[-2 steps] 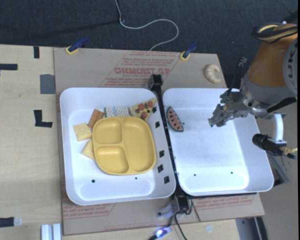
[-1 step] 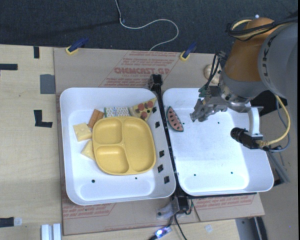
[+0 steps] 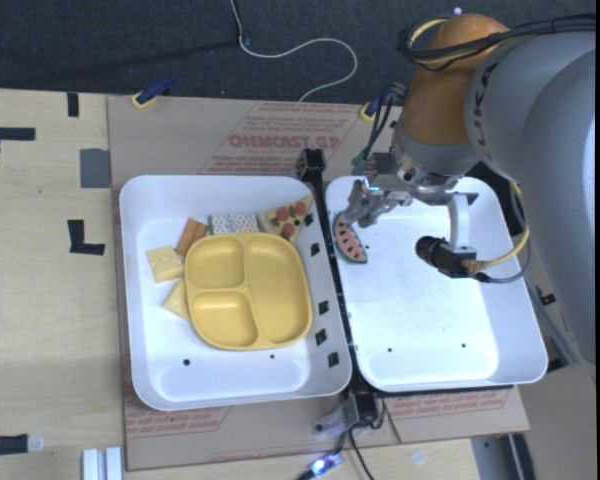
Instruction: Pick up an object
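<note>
A watermelon-slice toy (image 3: pixel 351 241), red with dark seeds and a green rind, lies in the right bin (image 3: pixel 450 348) close to its left wall. My gripper (image 3: pixel 363 208) hangs just above and slightly right of the slice, at the bin's back left corner. From this slant I see no object held in it. In the left bin (image 3: pixel 150 368), a yellow divided plate (image 3: pixel 248 290) takes up the middle. Around its back and left lie a pizza-slice toy (image 3: pixel 290 216), an orange stick (image 3: pixel 190 235) and pale cracker-like pieces (image 3: pixel 166 263).
The arm's grey body and orange band (image 3: pixel 450 78) cover the right bin's back right side. A black cable with a connector (image 3: pixel 450 256) hangs over the right bin's middle. The divider between the bins (image 3: pixel 330 288) runs just left of the watermelon slice.
</note>
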Controlling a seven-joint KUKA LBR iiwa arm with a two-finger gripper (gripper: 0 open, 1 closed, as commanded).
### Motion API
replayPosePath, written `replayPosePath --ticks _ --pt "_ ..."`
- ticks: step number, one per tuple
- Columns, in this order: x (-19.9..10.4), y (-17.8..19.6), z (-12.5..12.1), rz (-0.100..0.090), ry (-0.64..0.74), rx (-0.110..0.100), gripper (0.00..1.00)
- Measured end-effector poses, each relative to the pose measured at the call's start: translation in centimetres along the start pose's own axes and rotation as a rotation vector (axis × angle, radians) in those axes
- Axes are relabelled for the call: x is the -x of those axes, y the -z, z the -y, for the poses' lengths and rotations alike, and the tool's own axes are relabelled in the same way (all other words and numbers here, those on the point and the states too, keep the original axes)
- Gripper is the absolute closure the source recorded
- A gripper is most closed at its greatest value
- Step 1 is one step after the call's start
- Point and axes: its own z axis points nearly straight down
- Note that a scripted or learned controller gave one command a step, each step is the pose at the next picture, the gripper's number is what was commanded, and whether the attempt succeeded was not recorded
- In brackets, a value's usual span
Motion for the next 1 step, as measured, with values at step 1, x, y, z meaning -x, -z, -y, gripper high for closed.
replayPosePath --ticks 1 --pt "-4.85 0.05 -4.07 0.000 -0.001 0.001 1.00"
